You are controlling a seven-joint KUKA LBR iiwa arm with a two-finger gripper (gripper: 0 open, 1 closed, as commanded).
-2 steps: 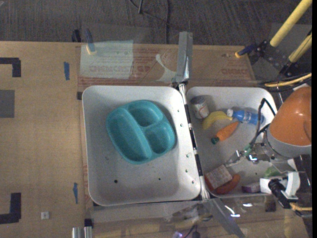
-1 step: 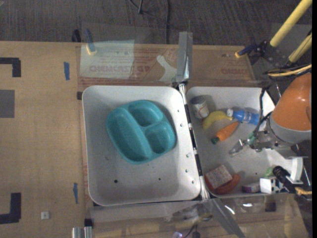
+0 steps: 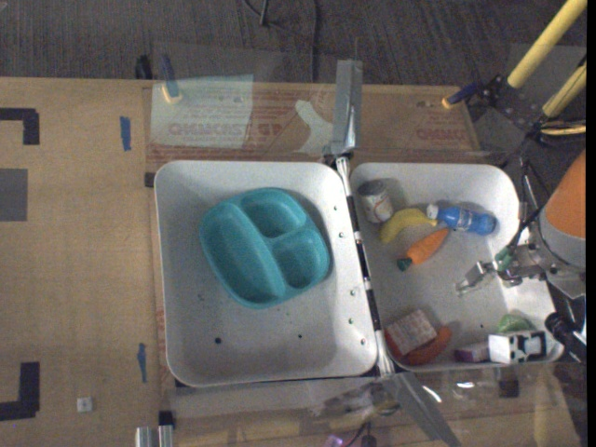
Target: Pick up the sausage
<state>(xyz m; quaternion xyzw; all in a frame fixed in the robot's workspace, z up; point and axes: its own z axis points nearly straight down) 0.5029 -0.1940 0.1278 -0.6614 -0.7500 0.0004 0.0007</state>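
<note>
One sausage (image 3: 430, 347) at the near rim — gripper (image 3: 473, 279) open, empty, above the right bin (image 3: 438, 296).

The gripper (image 3: 473, 278) is hovering in the right bin (image 3: 438, 173), well apart from the sausage (image 3: 429, 349) lying near its front edge.

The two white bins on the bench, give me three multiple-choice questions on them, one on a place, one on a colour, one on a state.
1. The teal divided plate lies in:
A. left white bin
B. right white bin
C. the bench

2. The plastic bottle beside the yellow banana is:
A. green
B. blue
C. red

3. The reddish-brown sausage is:
A. between the fingers
B. on the plate
C. lying in the bin, apart from the gripper

Answers: 1 A, the plate lies inside the left bin's rim. 2 B, its body is blue. 3 C, it rests by the near wall, the gripper farther back.
</note>
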